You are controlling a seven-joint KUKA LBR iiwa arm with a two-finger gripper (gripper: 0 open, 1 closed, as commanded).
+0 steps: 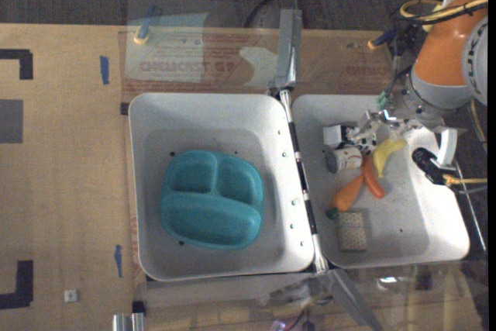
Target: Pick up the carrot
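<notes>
My gripper point(372, 123) hangs in the upper part of the right bin point(442, 236), right of centre in the frame, and it is too small and cluttered there for me to tell how wide it stands; nothing is visibly held in it. Closest beneath me lies a yellow banana point(387, 150), and just left of that a small can-like cup point(344, 160) on its side, so a straight drop from here would likely land on one of those, not on my target. A little lower sits a reddish-orange piece point(373, 182), slim and close in colour to what I want; it seems to touch the carrot point(349, 193) at its upper end. The carrot itself lies at a slant in the middle of the right bin, thick end toward the lower left. My main worry is closing on the reddish piece by mistake, or catching both and losing the carrot on the lift. Its tapered, smooth body could also squirt out if I close near the thin end. Below it a speckled sponge point(352, 230) lies near but apart, a small risk. Farthest off, the teal tray point(211, 199) in the left bin point(147, 120) is well apart.
</notes>
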